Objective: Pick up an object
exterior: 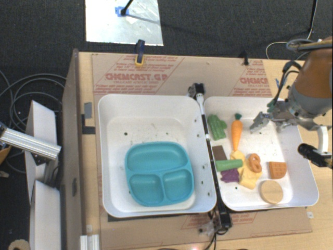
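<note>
round tan disc [271,191] at 5 o'clock of right bin [307,165], clear of pile → easiest pick | orange waffle [277,169], pretzel [254,162], yellow pc [248,176] mid-bin, crowded | carrot [236,130] at 11, lies alone | gripper [270,120] at 1, above bin, fingers apart, nothing btwn | adv: drop straight, centre on one item, avoid the cluster

In the right bin [307,189], bare floor lies along the far edge and the right side, around the gripper [268,120]. Toy foods crowd its left and near parts: carrot [236,132], green piece [217,126], pretzel [254,162], round biscuit [271,191]. The teal tray [158,173] fills the left bin's [112,139] near half.
</note>
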Controlling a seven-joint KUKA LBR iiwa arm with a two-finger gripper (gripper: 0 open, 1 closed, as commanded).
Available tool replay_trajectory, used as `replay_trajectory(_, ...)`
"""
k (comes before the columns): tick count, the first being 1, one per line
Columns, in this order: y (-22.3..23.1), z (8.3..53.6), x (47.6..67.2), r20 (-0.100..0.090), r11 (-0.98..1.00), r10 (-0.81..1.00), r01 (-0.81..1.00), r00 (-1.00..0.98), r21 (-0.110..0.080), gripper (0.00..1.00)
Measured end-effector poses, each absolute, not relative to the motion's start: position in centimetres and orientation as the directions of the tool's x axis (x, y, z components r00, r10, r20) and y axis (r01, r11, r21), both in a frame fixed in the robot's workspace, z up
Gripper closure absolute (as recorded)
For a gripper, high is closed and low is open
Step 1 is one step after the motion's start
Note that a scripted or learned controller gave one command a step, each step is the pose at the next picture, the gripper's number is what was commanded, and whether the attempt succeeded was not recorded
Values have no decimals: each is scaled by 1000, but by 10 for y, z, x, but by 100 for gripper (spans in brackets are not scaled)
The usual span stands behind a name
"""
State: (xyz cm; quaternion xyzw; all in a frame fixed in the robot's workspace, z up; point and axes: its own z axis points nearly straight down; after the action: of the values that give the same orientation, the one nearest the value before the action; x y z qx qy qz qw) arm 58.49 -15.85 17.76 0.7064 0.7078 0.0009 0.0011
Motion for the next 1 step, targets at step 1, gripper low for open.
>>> replay_trajectory(1, -80, 83, 548, 2, 6, 1000, 1000, -6, 6, 0)
